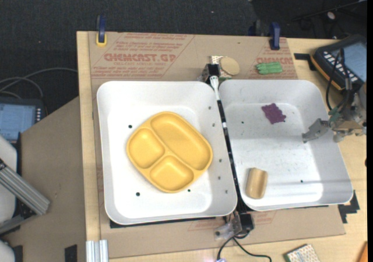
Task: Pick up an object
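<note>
1. My claw (pixel 316 131) sits low at the right bin's (pixel 291 197) right wall; I can't tell its state, and I see nothing in it.
2. The purple piece (pixel 273 113) lies up-left of it, nearest, on open floor.
3. The tan cylinder (pixel 256 183) stands down-left, close to the bin's front rim.
4. The yellow tray (pixel 169 151) lies in the left bin (pixel 113 115), farthest away.

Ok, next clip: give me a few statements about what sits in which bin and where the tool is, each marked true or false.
1. The yellow divided plate lies in the left bin. True.
2. The purple object lies in the left bin. False: it lies in the right bin.
3. The tan cup lies on its side near the right bin's front edge. True.
4. The tool holds the tan cup. False: it is over the right bin's right side, apart from the cup.
</note>
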